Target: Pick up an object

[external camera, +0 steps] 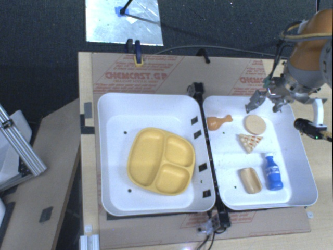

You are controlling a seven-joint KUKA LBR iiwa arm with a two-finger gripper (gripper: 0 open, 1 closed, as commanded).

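Note:
The right bin (296,155) holds several small things: an orange drumstick (218,121), a round tan cookie (255,124), a pizza slice (250,141), a tan bread piece (250,180) and a blue bottle (272,172). My gripper (266,102) hangs over the bin's far edge, just above the cookie and a little to its right. Its two dark fingers (254,102) stand apart with nothing between them.
The left bin (112,139) carries a yellow divided tray (160,161). A black hinge strip (204,139) runs between the two bins. The orange-banded arm (309,46) comes in at the upper right. A clamp (137,51) sits at the bench's far edge.

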